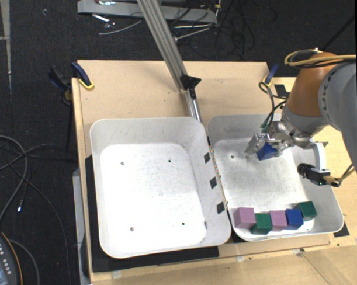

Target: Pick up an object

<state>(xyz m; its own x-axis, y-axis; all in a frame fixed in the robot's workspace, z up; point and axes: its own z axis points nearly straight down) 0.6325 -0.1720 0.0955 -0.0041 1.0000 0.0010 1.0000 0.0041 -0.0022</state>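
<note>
Fingers closed on a blue block (265, 153), your gripper (261, 146) raised above the right bin (236, 131) toward its far side, five more blocks (275, 218) lined up along its near wall, left bin (105, 135) alongside, touching.

Grey arm enters from right, orange band above wrist. Wrist bent down and leftward. Pincer (262, 149) low, fingers pointing left, closed on a blue block (266, 153) between its tips.
</note>
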